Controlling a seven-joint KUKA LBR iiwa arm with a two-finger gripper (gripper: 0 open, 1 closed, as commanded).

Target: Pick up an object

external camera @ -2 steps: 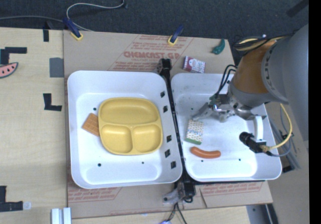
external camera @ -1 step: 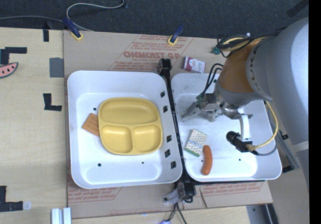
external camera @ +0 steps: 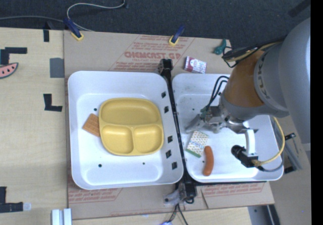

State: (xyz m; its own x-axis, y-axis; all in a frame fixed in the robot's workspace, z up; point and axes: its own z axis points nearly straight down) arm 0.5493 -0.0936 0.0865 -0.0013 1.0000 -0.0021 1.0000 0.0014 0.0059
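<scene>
Bins sit side by side in the middle of the frame, and the arm (external camera: pixel 252 85) comes in from the right over the right bin (external camera: pixel 222 85). Its gripper (external camera: pixel 202 119) is low in that bin, near the centre divider, and the metal tips point down and to the left; from this slant I cannot tell whether they are spread or pressed together, and nothing can be seen between them. Two loose things lie in the lower part of the right bin: a small patterned packet (external camera: pixel 197 143), just below the gripper and very near it, perhaps touching, and an orange sausage-shaped toy (external camera: pixel 207 160), below and slightly right of the packet, close to the bin's lower wall. The packet looks the likelier target, since the gripper stands almost over its upper edge; the sausage lies a little farther down the frame. Lying flat on the bin floor, the packet probably calls for a close, low approach, which would explain the wrist being set so near the floor. The left bin (external camera: pixel 81 118) holds a yellow divided tray (external camera: pixel 132 125), with a tan cracker-like piece (external camera: pixel 92 125) tucked at its left edge; both are well apart from the gripper. A small red and white wrapper (external camera: pixel 194 64) rests on the cardboard above the right bin.
</scene>
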